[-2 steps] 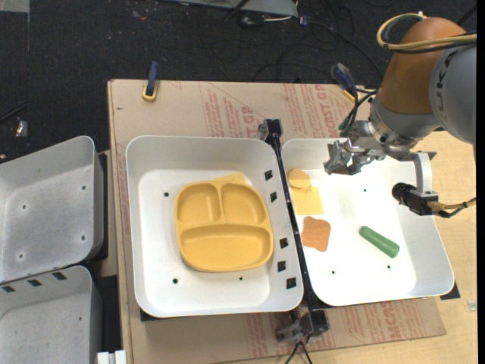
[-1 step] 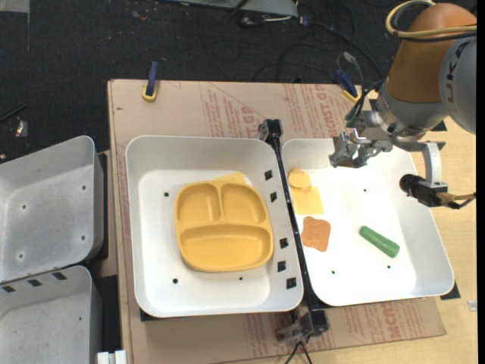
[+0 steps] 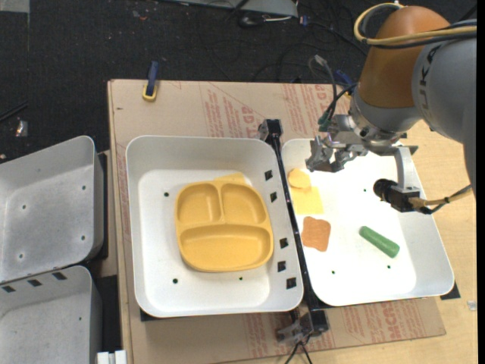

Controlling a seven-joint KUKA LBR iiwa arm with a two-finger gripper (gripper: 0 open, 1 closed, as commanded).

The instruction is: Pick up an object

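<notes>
My gripper [image 3: 327,160] hangs over the back left part of the right bin [image 3: 424,279], just right of and above a pale yellow piece [image 3: 305,194] that lies against the bin's left wall. An orange-brown slab [image 3: 317,233] lies in front of the yellow piece. A green stick [image 3: 379,242] lies to the right of the slab. Nothing shows between the fingers, and the view from above does not reveal how they stand.
The left bin [image 3: 144,203] holds a yellow divided tray [image 3: 223,226]. A black divider [image 3: 282,203] separates the two bins. A black camera mount [image 3: 395,193] on the arm hangs over the right bin. Grey lids [image 3: 45,203] lie to the far left.
</notes>
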